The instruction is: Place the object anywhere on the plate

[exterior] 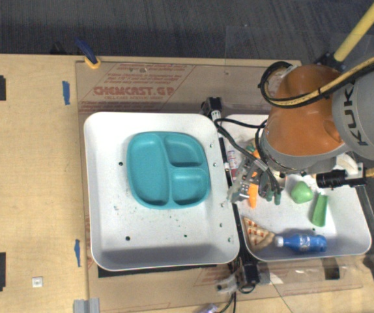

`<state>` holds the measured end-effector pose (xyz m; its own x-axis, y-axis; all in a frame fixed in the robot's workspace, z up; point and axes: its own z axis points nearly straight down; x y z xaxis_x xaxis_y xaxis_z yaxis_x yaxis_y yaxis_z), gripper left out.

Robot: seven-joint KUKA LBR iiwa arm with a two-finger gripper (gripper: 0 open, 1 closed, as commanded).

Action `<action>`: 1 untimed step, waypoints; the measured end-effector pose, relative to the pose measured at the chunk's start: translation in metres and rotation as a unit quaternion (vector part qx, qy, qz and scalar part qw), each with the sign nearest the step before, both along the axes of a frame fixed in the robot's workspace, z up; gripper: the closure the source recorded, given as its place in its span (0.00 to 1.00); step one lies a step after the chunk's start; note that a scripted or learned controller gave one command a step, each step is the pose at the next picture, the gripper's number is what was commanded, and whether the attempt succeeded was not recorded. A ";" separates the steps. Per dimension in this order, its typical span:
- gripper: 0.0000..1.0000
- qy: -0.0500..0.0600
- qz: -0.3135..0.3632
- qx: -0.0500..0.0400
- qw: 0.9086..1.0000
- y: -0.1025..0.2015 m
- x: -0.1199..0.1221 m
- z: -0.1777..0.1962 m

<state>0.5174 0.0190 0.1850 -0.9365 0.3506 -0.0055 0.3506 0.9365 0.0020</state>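
The arm (317,119) reaches in from the right of the frame, its orange band bulking over the top of the right bin (359,237). Its gripper (257,186) points down and left near that bin's left wall. An orange object (253,196) lies at the fingertips; whether it is held cannot be told. The teal divided plate (169,169) rests in the left bin (109,227), centre frame.
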 end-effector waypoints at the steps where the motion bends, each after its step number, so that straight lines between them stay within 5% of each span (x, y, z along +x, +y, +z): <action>1: 1.00 0.000 -0.055 0.002 0.998 0.102 0.006 0.037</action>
